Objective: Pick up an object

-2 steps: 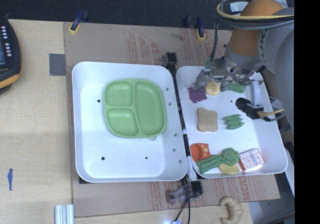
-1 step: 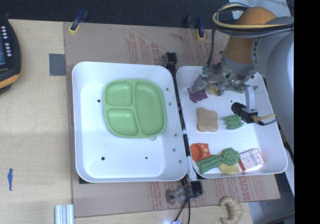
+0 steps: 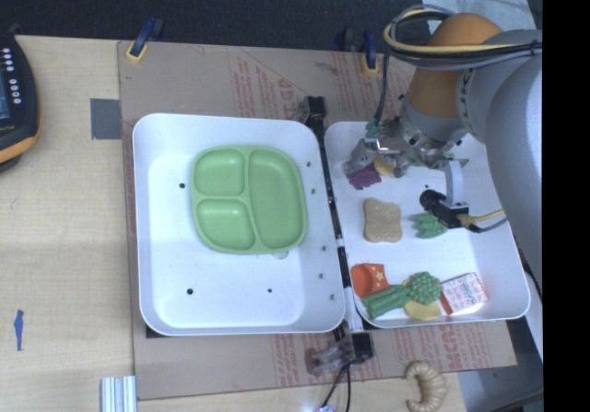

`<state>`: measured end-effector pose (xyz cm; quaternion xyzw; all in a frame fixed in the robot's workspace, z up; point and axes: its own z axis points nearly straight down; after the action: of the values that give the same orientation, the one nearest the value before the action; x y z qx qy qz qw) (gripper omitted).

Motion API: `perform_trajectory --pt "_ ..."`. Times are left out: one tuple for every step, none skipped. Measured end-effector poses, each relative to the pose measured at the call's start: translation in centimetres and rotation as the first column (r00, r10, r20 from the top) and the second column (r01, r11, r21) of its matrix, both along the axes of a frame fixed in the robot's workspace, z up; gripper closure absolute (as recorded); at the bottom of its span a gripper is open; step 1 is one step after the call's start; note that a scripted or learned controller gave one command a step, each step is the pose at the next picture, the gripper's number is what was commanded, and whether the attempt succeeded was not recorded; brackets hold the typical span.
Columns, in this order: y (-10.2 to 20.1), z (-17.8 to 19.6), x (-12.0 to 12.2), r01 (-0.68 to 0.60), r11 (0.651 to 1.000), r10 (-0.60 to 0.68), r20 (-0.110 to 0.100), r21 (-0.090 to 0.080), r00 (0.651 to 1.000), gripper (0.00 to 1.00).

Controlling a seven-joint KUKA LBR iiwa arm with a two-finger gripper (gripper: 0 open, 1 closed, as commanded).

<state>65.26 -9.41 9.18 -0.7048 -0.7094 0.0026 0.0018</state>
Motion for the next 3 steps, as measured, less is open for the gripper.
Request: perform_trajectory --pt "-0.11 1.15 0.07 -0.002 1.0 0.002 0.0 0.0 1.0 1.0" --pt "-0.11 1.11 0.06 -0.002 1.0 0.002 -0.001 0.0 1.0 0.0" --pt "-0.07 0.38 0.58 0.0 1.0 0.0 0.008 -0.001 1.0 0.0"
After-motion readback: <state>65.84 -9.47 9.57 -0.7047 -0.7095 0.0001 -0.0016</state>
